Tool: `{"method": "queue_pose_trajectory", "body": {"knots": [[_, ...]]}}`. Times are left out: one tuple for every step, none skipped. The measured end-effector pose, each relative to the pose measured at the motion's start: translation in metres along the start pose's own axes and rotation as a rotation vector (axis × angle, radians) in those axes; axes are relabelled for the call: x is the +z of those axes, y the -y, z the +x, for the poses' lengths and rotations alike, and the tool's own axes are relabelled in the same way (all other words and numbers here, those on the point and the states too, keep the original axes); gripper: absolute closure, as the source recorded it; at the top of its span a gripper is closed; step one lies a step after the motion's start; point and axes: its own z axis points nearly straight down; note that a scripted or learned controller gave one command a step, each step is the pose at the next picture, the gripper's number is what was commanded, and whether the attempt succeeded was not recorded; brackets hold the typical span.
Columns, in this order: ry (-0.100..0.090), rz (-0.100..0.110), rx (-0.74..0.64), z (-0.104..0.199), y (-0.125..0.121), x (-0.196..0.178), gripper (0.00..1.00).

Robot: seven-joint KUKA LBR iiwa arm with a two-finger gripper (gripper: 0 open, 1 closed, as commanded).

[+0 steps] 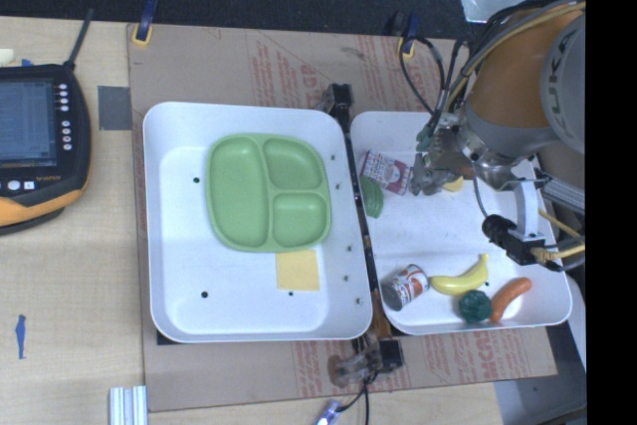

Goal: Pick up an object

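the gripper [430, 176] hangs low in the right bin [438, 244] beside a small packet [386, 170]; its opening cannot be told.

A: Colours? Two shallow white plastic bins [164, 214]. The left one's got a pale green three-section plate [267, 191] and a flat yellow square [298, 270].

B: And the right?

A: Yellow plastic banana [460, 279], orange-red sausage with a white end [511, 299], dark green lumpy ball [474, 307], red-and-white can [404, 287], maroon-and-white packet [385, 170], green round thing [372, 200]. Arm's [528, 65] grey and orange.
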Motion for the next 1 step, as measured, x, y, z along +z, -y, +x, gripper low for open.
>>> {"method": "queue_pose_trajectory", "body": {"knots": [[-0.001,-0.002,-0.003,0.0585,-0.0354,-0.0002,1.0]]}}
